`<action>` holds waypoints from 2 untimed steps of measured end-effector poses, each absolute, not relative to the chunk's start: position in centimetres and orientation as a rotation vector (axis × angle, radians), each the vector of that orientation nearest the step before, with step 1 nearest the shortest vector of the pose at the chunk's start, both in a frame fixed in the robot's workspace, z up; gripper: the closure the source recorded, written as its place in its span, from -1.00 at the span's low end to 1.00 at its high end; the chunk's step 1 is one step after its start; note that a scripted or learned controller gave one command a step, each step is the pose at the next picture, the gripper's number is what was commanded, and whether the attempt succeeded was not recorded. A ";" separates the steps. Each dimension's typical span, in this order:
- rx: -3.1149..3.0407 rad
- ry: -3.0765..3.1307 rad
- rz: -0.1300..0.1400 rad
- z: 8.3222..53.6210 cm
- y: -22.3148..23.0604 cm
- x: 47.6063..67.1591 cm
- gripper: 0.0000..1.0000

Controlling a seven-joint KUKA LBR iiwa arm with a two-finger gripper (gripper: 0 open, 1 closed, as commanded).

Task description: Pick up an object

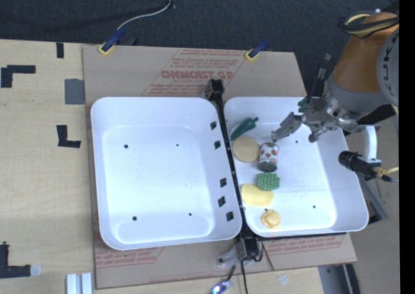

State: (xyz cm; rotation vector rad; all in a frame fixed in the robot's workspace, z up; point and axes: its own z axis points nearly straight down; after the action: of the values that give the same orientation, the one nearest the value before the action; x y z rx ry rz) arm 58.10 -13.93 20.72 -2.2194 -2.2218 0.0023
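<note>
In the right-hand shallow white bin (324,189), a small yellow toy (270,219), a yellow lump (256,195), a green knobbly piece (268,181), a small printed can (268,154) and a tan round object (246,149) are lying along its left wall. The claw (297,128) is hovering just beyond the can, fingers spread, gripping nothing.

Two white bins sit on brown cardboard (194,75) printed with red lettering; the left bin (155,169) shows small dark dots on its floor. By the right bin's (324,182) left wall lie a green piece (244,127), a tan round thing (246,149), a small can (268,156) patterned red and white with a grey top, a green knobbly thing (267,181), a pale yellow lump (256,195), and a deeper yellow one (270,219). The arm (363,59) is grey with an orange band. Blue clips (257,49) mark the cardboard's far edge.
</note>
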 end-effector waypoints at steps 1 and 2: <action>-2.212 -2.223 0.005 15.2 -9.4 59.2 -1.00; -2.220 -2.225 0.003 8.1 -12.5 65.1 -1.00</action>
State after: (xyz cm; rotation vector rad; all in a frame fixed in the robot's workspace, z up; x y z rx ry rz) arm 65.13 -12.51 8.14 -2.2200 -2.2255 0.0032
